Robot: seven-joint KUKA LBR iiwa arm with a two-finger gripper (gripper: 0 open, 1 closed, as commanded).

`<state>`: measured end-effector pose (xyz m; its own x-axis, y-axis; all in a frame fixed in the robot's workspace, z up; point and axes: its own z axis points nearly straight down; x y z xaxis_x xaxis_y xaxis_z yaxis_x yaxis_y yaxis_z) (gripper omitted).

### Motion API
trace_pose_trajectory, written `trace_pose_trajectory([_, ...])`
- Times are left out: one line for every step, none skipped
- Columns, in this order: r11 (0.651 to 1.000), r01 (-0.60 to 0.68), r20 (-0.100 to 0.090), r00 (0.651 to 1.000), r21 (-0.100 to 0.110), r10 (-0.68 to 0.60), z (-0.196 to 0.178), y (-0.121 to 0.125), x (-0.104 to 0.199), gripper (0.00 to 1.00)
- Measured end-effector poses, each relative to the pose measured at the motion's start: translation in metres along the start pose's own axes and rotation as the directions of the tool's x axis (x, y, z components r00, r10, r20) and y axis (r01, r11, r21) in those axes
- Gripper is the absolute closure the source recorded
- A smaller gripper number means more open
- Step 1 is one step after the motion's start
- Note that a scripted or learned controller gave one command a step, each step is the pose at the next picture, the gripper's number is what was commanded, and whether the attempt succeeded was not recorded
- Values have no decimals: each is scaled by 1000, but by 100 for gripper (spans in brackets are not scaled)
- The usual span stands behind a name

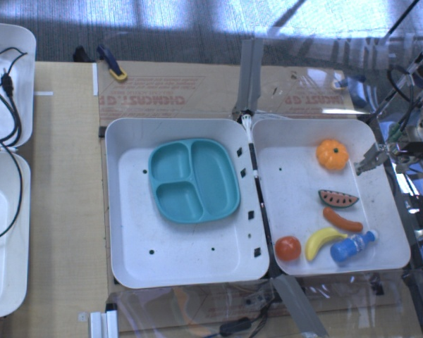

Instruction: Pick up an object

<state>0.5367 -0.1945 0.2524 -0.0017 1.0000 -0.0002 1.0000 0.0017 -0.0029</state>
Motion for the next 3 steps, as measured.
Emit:
trace_pose_trajectory([1000,1,0,1000,-1,-1,133,84,4,0])
trace_pose_trajectory([1000,3,2,1000,-4,-3,160,120,-5,0])
trace_pose_trajectory([1000,7,4,1000,-5,-7,150,121,-4,100])
